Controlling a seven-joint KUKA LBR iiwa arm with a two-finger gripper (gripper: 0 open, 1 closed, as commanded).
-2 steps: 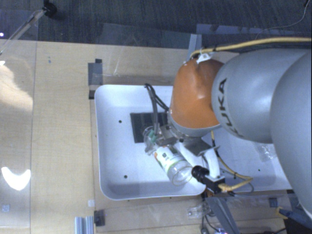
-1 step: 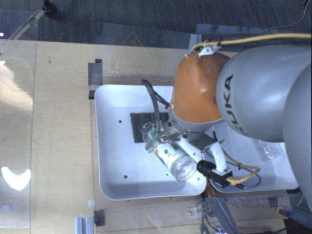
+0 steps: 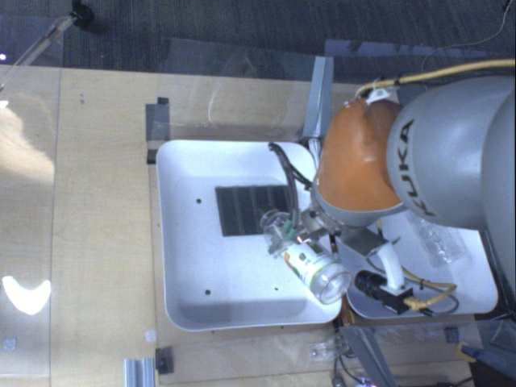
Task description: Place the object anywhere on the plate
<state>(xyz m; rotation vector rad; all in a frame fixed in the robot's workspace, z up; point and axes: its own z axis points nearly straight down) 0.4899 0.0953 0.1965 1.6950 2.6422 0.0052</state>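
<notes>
A dark grey, ribbed rectangular plate (image 3: 248,210) lies flat in the middle of the left white bin (image 3: 185,240). A green and white drink can (image 3: 313,268) lies on its side near the bin's front right corner, its silver end pointing to the front right. My gripper (image 3: 281,232) hangs just off the plate's front right corner, right at the can's upper left end. The grey arm with its orange band (image 3: 359,164) reaches in from the right and hides the bin's right rim. The view does not settle whether the can is gripped.
The right white bin (image 3: 459,285) is mostly covered by the arm; a crumpled clear plastic item (image 3: 439,244) lies in it. Black cables and a connector (image 3: 383,290) hang below the wrist. A grey post (image 3: 318,99) stands behind the bins.
</notes>
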